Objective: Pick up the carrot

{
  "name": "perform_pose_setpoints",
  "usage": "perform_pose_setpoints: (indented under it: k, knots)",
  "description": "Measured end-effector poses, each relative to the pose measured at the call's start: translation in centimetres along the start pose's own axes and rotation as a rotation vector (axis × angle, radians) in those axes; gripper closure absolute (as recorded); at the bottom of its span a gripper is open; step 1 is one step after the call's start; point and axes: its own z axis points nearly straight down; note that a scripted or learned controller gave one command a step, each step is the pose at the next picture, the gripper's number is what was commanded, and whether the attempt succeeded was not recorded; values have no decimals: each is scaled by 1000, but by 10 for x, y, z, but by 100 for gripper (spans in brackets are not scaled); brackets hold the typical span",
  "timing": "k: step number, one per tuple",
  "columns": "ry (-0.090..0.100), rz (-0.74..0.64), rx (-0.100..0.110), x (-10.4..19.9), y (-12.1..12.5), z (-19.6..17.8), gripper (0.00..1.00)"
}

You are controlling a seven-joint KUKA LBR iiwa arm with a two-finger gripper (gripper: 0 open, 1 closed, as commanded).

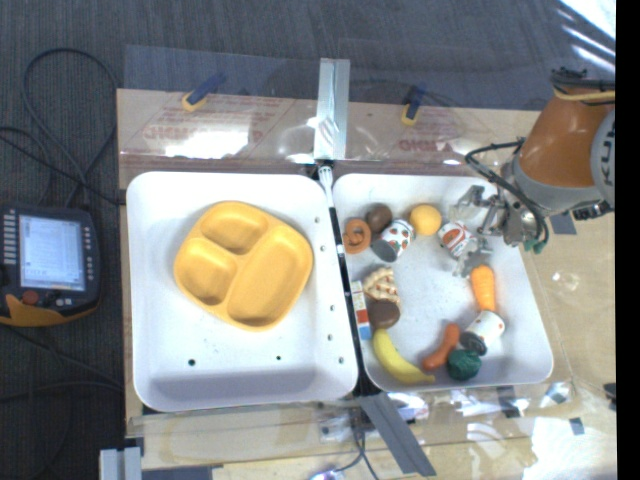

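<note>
A short orange carrot [483, 288] lies near the right wall of the right bin [425, 278], pointing toward the bin's front. My gripper [481, 226] hangs just behind the carrot, over the back right part of that bin, with the orange-banded wrist [563, 148] reaching in from the right. It is close to a red and white toy [452, 236] on its left. Nothing is seen held in it. A longer red-orange piece [440, 348] with a dark green lump [463, 365] at its end lies at the bin's front.
The right bin also holds a donut [357, 234], a brown ball [378, 217], a yellow lemon [425, 219], a banana [400, 360] and several other toy foods. A yellow divided plate [243, 263] sits in the left bin [160, 348]. A tablet [48, 263] lies at far left.
</note>
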Motion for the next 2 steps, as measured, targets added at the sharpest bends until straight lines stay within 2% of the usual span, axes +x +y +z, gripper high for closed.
perform_pose_setpoints:
  k: [1, 2]
  knots:
    - [52, 67, -2, 65, 19, 19, 0]
    - [48, 316, 5, 123, -18, 14, 0]
